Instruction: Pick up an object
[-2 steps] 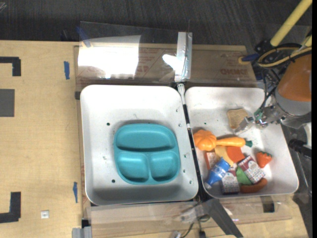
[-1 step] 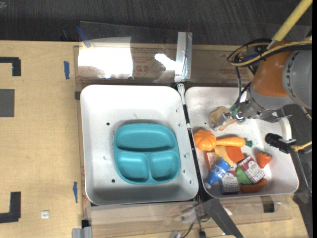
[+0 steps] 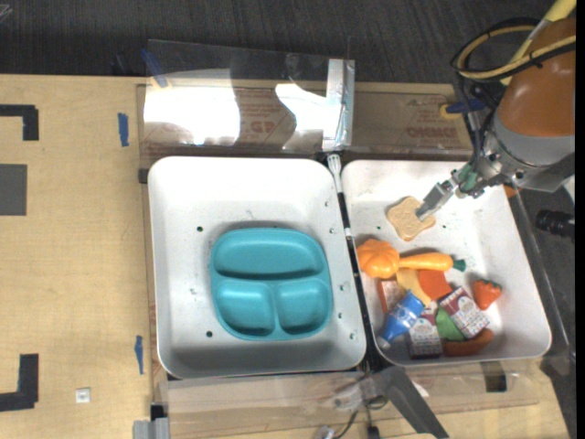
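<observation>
In the right bin [image 3: 494, 222], a tan toast-shaped toy [image 3: 404, 220] lies flat near the back left. My gripper [image 3: 428, 210] reaches in from the right and its tip rests at the toast's right edge, touching or just over it. Nothing is visibly lifted. In front of the toast lies a heap of toys: an orange round piece [image 3: 377, 258], an orange carrot [image 3: 426, 262], a blue piece [image 3: 402, 318], a red and white carton [image 3: 468, 316] and a small red piece [image 3: 489, 293].
The left bin [image 3: 174, 245] holds a teal divided plate [image 3: 271, 282]. A clear plastic sheet and a metal bracket [image 3: 336, 103] stand behind the bins. Yellow and black cables [image 3: 484, 48] loop above the orange wrist band [image 3: 539, 103] at the right.
</observation>
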